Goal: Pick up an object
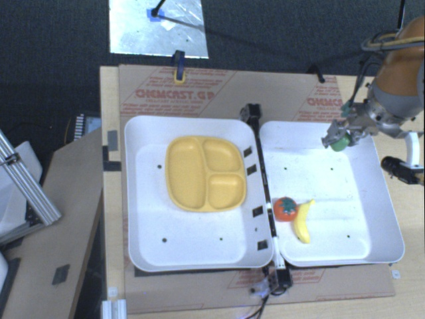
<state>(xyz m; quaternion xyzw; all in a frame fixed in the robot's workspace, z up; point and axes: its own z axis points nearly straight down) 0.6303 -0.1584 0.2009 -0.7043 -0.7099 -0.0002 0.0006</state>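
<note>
Hovering our gripper (337, 140) over the right bin's (372, 244) far edge, we are clamping a small green object (340, 145); loosely pinched, it could slip. Its axis is unclear. We are seeing the banana (303, 223) lying far-to-near beside the tomato (285, 209).

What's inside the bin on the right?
The right bin holds a tomato touching a banana near its left wall. The gripper hangs over its upper edge, covering whatever is beneath.
</note>
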